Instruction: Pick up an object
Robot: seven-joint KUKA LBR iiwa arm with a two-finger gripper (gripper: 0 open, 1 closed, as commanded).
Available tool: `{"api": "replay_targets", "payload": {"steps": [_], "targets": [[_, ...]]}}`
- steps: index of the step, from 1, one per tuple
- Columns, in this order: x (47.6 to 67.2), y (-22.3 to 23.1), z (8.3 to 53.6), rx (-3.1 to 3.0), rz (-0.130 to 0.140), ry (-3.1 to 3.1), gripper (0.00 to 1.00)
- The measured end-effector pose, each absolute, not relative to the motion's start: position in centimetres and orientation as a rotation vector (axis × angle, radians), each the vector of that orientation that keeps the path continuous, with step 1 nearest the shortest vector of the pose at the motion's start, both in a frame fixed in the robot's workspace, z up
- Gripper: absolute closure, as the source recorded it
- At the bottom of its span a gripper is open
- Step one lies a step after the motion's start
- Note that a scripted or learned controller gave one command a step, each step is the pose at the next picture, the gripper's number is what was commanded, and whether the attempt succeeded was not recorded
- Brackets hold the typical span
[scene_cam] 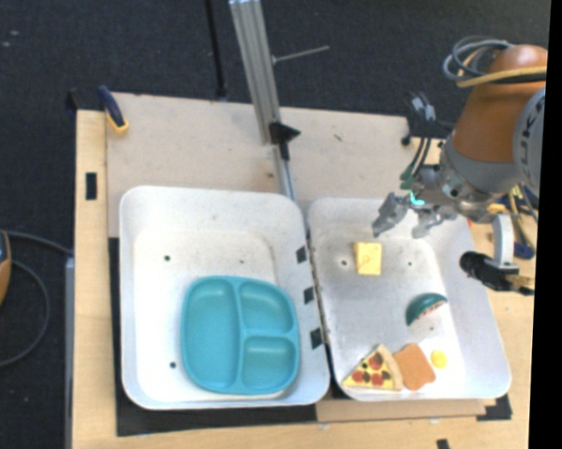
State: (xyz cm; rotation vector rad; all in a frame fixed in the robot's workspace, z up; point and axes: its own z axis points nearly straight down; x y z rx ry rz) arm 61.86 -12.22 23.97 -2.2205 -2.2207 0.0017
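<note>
We are hovering our gripper [405, 216], fingers spread and holding nothing, over the right bin [475, 285]. The yellow block [368, 258] is lying just below, so we are lining up above it.

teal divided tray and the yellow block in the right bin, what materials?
Teal tray: likely moulded plastic, smooth with a slight sheen, one uniform colour, rounded compartment ridges. Yellow block: matte, flat-faced, possibly foam or plastic toy food; too small to tell.
</note>
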Motion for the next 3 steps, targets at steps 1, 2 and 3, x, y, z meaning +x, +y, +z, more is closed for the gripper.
{"api": "replay_targets", "payload": {"steps": [1, 2, 3], "targets": [[61.9, -12.2, 24.1, -2.222, -0.001, -2.223, 0.00], [61.9, -12.8, 19.8, -2.222, 0.005, -2.221, 0.00], [61.7, -13.4, 15.5, -2.222, 0.004, -2.220, 0.00]]}}
